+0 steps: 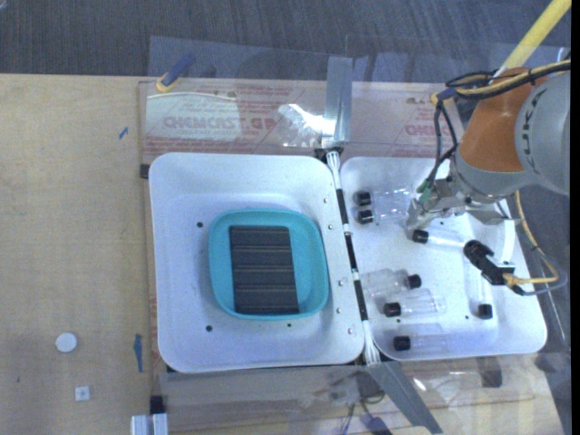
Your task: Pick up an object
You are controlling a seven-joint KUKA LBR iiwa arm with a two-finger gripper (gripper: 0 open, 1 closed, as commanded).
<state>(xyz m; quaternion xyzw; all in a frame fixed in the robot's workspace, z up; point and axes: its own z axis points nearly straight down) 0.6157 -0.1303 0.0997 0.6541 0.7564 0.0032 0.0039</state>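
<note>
Left bin [172, 243] holds a teal tray [313, 270] with a dark ridged block [263, 268]. Right bin [521, 329] is scattered with clear black-capped vials [381, 205]. Arm [507, 143] is low over the right bin: approach step, judging by posture. Next it needs a descent centred on one vial. Gripper [428, 208] sits near the upper vials (finger spread and contact: cannot tell).

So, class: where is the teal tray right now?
The teal tray lies in the middle of the left white bin in the camera view, holding a dark ridged block, well left of the tool.
</note>
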